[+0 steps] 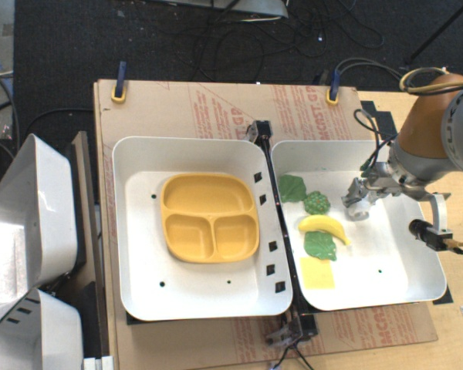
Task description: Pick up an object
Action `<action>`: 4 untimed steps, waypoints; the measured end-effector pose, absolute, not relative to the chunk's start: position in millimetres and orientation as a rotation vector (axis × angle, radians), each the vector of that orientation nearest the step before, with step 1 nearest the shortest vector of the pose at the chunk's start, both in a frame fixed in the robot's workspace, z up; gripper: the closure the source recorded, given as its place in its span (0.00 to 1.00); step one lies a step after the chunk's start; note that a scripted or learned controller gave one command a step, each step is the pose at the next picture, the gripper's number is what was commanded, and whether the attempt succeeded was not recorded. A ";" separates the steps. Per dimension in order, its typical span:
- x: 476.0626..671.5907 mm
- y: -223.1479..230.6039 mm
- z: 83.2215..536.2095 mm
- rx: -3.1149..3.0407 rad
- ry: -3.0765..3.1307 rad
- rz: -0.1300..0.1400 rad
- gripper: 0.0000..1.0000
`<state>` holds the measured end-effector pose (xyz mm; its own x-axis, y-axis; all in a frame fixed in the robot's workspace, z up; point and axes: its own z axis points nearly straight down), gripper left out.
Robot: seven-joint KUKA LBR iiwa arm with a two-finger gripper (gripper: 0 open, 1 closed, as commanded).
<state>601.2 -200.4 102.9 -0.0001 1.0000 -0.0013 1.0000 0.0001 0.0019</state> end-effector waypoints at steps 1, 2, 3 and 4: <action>595.0 -207.2 153.6 2.220 2.216 0.003 1.00; 595.0 -209.5 196.9 2.216 2.219 0.004 1.00; 596.4 -218.1 244.6 2.214 2.219 0.004 1.00; 580.5 -165.0 233.1 2.215 2.231 0.000 1.00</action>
